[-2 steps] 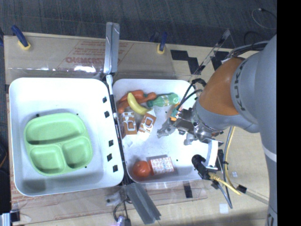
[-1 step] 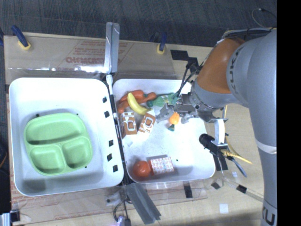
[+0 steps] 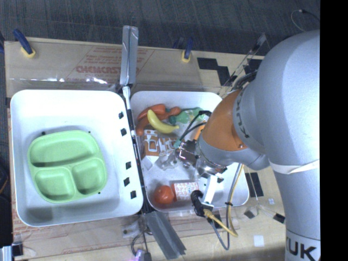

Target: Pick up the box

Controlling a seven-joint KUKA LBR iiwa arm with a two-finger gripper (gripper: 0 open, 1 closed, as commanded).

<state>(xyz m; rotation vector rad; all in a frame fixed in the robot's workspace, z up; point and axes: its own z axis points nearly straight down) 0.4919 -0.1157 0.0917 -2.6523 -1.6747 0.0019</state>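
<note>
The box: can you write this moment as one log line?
arm over right bin | gripper low among items | box flat beside banana | tomato near front | tray in left bin

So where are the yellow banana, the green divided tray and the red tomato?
yellow banana (image 3: 161, 124), camera view, middle of its curve.
green divided tray (image 3: 57, 148), camera view, floor of its long compartment.
red tomato (image 3: 162, 195), camera view, its top.

Left bin (image 3: 22, 107): white, holding a pale green divided tray (image 3: 66, 165). Right bin (image 3: 144, 99): white. Banana (image 3: 160, 124): yellow. Carrot (image 3: 159, 111): orange. Round fruit (image 3: 162, 196): red-orange. Box (image 3: 157, 144): brown with white lettering. Small packet (image 3: 185, 189): red and white print. Arm (image 3: 283, 107): grey, orange band (image 3: 225, 126) above the wrist. Table (image 3: 65, 58): tan with faint red print. Clamps (image 3: 23, 42): blue with yellow tips. Cable (image 3: 223, 224): yellow.
</note>
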